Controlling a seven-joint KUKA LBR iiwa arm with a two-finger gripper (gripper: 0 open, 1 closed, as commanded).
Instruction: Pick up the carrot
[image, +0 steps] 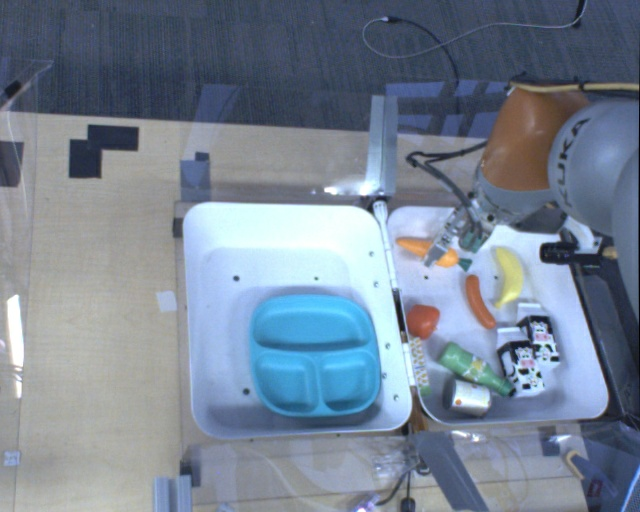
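The claw (447, 247) is seen in the camera view at the far end of the right bin (590, 395), lowered over the right-hand end of the carrot (413, 244). Whether its fingers are spread or closed cannot be told, and no grip on the carrot can be confirmed. The carrot lies flat near the bin's twelve o'clock edge, close to the wall shared with the left bin (215, 300), its bare tip pointing towards nine o'clock.

From the carrot, a banana (509, 275) lies towards three o'clock, a sausage (479, 301) towards four, a tomato (424, 320) at six, and a green bottle (474, 366), a can (467, 398) and two small cartons (530, 356) further down. A blue tray (315, 353) sits in the left bin.

A miss is judged likely if only the carrot's end is pinched: the tapered body could swivel or slip out on the lift. The nearby bin wall could also block a finger, or the carrot could be nudged against it.
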